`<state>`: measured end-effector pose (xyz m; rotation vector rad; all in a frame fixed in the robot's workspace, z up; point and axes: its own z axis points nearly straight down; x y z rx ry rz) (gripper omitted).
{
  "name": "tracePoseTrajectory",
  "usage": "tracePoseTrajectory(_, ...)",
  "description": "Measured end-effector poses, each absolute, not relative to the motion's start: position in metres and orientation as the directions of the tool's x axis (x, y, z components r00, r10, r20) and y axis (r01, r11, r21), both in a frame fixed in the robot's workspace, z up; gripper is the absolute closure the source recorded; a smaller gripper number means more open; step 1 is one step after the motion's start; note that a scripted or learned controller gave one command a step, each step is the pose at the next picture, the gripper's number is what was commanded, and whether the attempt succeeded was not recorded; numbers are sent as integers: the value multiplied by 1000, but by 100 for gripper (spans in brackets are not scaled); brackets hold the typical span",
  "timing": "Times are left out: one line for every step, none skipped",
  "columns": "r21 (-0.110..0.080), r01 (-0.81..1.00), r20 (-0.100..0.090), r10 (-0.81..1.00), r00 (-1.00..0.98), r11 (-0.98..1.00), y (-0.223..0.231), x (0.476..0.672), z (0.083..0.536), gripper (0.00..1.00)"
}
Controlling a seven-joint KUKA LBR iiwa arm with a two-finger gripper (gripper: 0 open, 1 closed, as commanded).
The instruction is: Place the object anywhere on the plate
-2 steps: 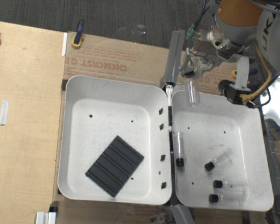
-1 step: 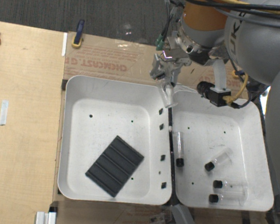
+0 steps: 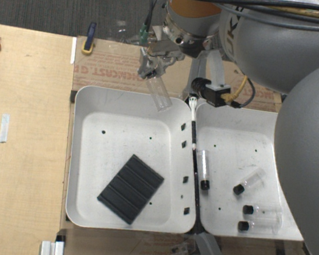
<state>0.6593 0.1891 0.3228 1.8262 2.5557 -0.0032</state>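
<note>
1. The left bin (image 3: 86,143) is shallow, white, matte plastic with rounded corners and a few small dark holes in its floor; it serves as the landmark here.
2. On that bin's floor, toward its near edge, lies the plate (image 3: 131,188): a flat, black, ribbed rectangle set at a diagonal.
3. Above the bin's far rim, right of center, hangs the gripper (image 3: 153,73), its metal fingers closed on a clear tube (image 3: 160,94).
4. The tube is transparent, cylindrical and tilted, its lower end over the bin's far rim, well apart from the plate.
5. To the right of the left bin, touching it along a shared edge, sits the right bin (image 3: 275,228), equally white and shallow.
6. In it lie several clear vials (image 3: 249,182) with black caps, and 1 slim tube rests close to the shared edge.
</note>
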Motion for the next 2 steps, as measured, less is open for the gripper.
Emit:
tracePoseTrajectory(-3,879,-1,879,-477,477,174,568,381,100)
tracePoseTrajectory(0,590,-2,590,-808,808,198,660,441,100)
